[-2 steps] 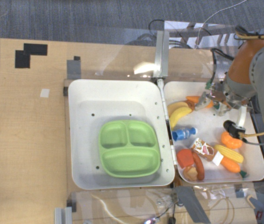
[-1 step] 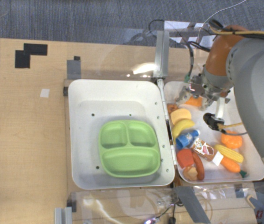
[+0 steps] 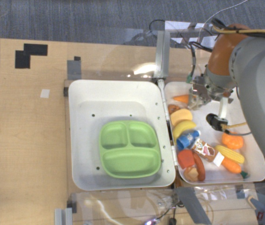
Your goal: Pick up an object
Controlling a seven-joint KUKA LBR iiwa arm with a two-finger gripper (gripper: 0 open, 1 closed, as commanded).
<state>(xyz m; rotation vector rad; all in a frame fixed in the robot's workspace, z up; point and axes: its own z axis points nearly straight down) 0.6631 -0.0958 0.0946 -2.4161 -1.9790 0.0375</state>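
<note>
The big grey arm with its orange band [image 3: 224, 50] reaches into the right white bin [image 3: 259, 170] from the far right corner. Its tool [image 3: 199, 99] is low at the back of that bin, just beside a small orange carrot-shaped toy [image 3: 181, 98]. I cannot tell if the tool is released or clenched, because the wrist hides its tips, and nothing can be seen caught in it.

The right bin holds a heap of toy food. There is a yellow banana-shaped toy [image 3: 183, 125], a blue can [image 3: 187, 138], a red block [image 3: 185, 158], a yellow corn cob [image 3: 230, 153] and a round orange toy [image 3: 232, 141]. The left white bin [image 3: 83, 107] holds a green plastic tray with three parts [image 3: 130, 148].

The carrot looks like the best thing to pick, since it lies a bit apart from the heap. To do it well, the tool should sit right over the middle of the carrot, go straight down, and close across its thin sides. It should lift slowly so the toy does not slip. The bin wall is close, so bumping it is a risk.
</note>
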